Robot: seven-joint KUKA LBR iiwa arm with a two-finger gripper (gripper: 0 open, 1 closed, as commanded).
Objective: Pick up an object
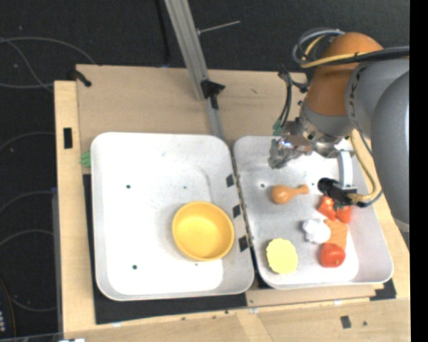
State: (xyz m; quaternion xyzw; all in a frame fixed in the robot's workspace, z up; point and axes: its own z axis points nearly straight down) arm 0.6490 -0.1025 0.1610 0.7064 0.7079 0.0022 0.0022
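Two white bins (pixel 128 191) sit side by side on a tan bench (pixel 143 98) over dark floor (pixel 28 20); gripper (pixel 279 155) state unclear.

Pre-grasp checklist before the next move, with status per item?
1. Gripper over the right bin, near its far left corner: ok.
2. Nothing in the gripper yet: cannot tell from this angle.
3. Nearest target, the orange pear-shaped toy, lies apart from other items: ok.
4. Red and orange pieces with the white object bunched together by the right wall: not ok for a clean pick.
5. Yellow disc lies flat, close to the near wall: cannot tell if graspable.
6. Yellow bowl in the left bin, upright: ok.
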